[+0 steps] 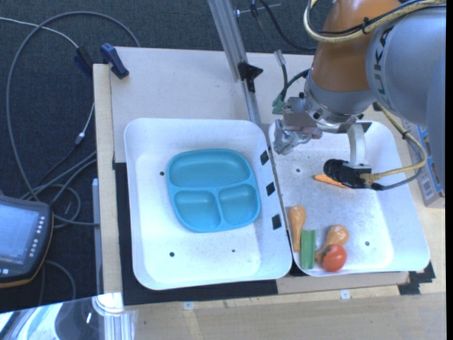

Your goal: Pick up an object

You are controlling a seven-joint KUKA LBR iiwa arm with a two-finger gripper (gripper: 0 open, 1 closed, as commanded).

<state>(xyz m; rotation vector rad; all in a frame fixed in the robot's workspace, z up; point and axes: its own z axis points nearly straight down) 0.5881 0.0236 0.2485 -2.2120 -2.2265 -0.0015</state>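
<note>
We see the tool [287, 139] over the upper-left corner of the R bin [396, 190], just beside the wall it shares w/ the L bin [141, 211]. From this angle we can't tell whether it's apart or together. Pickable things in the R bin sit nearer the front edge: an orange veg piece [296, 219] by the shared wall, a green stick [308, 250] touching its lower end, a red tomato [334, 258] just R of the stick, and a tan-orange piece [337, 234] touching the tomato's top. A thin orange piece [323, 179] lies mid-bin, near the tool but apart from it. All are well below the tool's spot. In the L bin a blue 3-compartment plate [211, 190] lies flat, roughly centred. Both bins rest on the pale counter [177, 83].
</note>
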